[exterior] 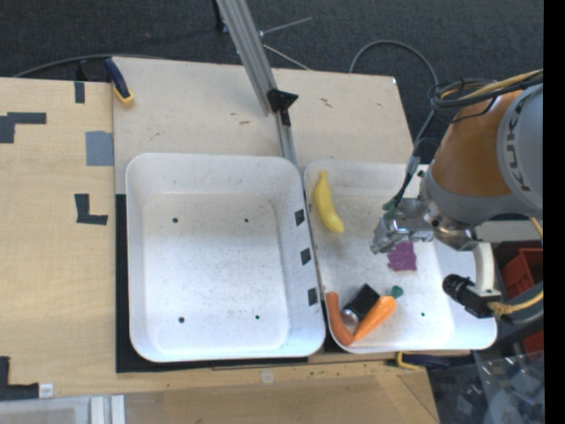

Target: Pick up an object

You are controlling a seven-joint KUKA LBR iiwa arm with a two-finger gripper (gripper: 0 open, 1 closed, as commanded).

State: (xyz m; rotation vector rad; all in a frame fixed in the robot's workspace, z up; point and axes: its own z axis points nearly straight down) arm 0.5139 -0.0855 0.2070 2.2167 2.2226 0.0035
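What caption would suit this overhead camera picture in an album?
Robot arm's gripper poised over a purple object in the right bin, beside a banana and carrot.

Wooden bench (53, 263) with grey and dark tape patches (99, 147) on its left part. Blue-and-yellow clamp (119, 83) at the board's far left corner; slanted metal pole (252, 47) comes down to the gap between bins. Black cable (384, 51) loops on dark carpet (424, 16) behind.
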